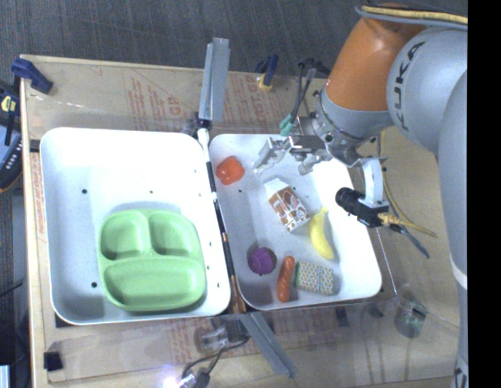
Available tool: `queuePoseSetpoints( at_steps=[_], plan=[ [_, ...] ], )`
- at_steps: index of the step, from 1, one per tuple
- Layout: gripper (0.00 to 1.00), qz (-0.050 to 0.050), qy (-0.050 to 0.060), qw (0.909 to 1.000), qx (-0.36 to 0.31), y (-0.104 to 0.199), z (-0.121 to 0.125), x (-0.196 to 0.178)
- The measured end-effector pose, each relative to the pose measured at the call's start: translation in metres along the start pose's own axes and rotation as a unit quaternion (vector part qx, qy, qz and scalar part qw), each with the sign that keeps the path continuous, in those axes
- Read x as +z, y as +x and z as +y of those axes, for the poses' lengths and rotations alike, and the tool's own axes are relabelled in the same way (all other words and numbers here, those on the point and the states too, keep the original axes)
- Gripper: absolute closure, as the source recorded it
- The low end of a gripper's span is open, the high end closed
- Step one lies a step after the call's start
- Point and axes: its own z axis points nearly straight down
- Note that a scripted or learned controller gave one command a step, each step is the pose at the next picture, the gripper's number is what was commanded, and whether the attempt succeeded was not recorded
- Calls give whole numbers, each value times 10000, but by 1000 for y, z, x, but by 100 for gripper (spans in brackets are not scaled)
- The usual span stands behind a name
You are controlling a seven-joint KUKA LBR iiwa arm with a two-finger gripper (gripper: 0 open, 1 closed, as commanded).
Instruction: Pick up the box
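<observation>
- The arm reaches in from the right and hangs over the far end of the right bin.
- The gripper sits above the bin's far edge, its metal fingers pointing toward the divider between the bins.
- How far the claw stands open cannot be told from this angle; nothing is seen between its fingers.
- The box, a small carton with a brown and white print, lies tilted on the floor of the right bin, just nearer the camera than the gripper and apart from it.
- Relative to the box: an orange tomato-like piece lies to its far left, a banana just to its right, a purple ball below it to the left.
- A carrot and a speckled sponge lie side by side near the bin's front edge, below the box.
- The left bin holds a green divided tray, well apart from the box.
</observation>
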Motion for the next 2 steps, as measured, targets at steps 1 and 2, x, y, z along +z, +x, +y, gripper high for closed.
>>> queuePoseSetpoints(
  at_steps=[1, 2],
  plan=[
    [0, -5, -2, 9982, 593, -40, -42, 38],
    [0, 2, 0, 9993, 386, -89, -107, 113]
  ],
)
